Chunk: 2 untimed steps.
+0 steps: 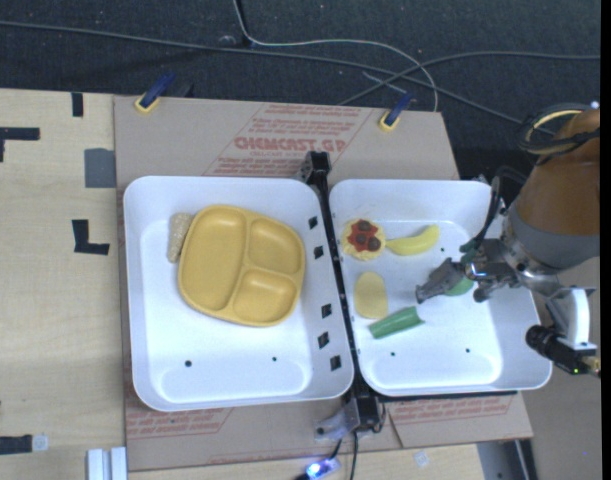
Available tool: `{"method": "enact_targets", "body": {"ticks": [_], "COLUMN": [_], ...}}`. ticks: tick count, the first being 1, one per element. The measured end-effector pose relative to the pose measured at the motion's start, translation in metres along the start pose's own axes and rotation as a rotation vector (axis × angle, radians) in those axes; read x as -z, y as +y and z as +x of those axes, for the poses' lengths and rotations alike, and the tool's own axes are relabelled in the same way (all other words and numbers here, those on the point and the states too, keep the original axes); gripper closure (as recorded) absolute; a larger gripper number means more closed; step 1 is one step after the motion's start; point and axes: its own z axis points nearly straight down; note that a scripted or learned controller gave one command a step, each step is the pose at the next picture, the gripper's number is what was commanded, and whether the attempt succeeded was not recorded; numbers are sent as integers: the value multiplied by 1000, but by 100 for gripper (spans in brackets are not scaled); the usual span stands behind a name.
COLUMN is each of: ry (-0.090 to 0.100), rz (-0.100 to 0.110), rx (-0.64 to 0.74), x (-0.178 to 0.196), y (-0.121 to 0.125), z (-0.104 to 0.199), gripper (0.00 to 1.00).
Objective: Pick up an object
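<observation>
**Inspector:** What carries the load?

**Assistant:** A light wooden bench (45, 298) with black angular markings. A brown cardboard sheet (285, 138) with red print lies flat on it, held at its far edge by two yellow-and-blue clamps (155, 92).

**Inspector:** And on the cardboard?

**Assistant:** Two shallow white bins, side by side and touching along a black centre joint. The left bin (225, 373) holds a yellow divided plate (241, 265), with a tan piece (177, 236) tucked beside the plate's left edge. The right bin (435, 363) holds a banana (413, 241), a small red-topped item (363, 237), a pale yellow piece (371, 294) and a green piece (395, 321).
</observation>
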Motion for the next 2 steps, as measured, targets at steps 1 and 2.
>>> {"method": "enact_targets", "body": {"ticks": [1,2], "ry": [-2,-1], "rz": [-11,-5], "rx": [3,3], "x": [5,-54], "y": [3,-2], "z": [0,9], "gripper": [0,0]}}
